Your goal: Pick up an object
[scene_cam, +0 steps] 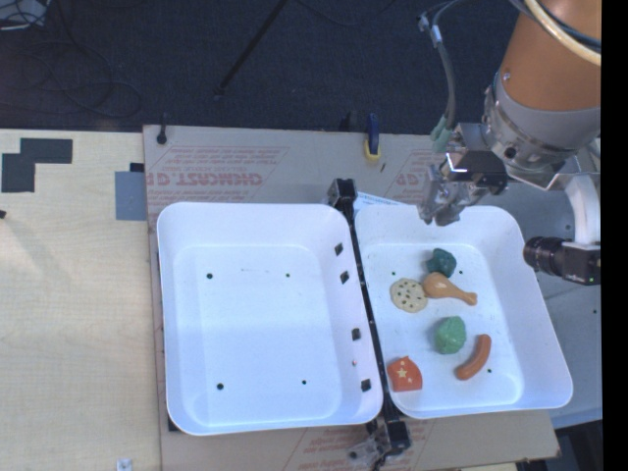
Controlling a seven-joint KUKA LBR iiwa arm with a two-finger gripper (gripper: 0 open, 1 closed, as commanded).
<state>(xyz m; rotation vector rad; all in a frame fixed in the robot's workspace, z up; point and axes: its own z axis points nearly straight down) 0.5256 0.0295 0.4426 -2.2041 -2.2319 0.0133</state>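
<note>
1. Gripper [444, 209] hangs over the right bin's [530, 381] far edge; we cannot tell its finger state.
2. We count six toys in that bin: dark green piece [443, 261], chicken drumstick [448, 288], cookie [408, 295], green lump [450, 335], sausage [473, 357], red piece [404, 373].
3. Left bin [186, 263] sits alongside.

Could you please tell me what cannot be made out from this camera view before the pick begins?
- The tool above the right bin: too small and dark in the camera view to tell how its tips stand.
- The arm: cut off by the top edge.
- The dark green piece: too small to identify.
- The red piece with a yellow mark: too small to read.
</note>
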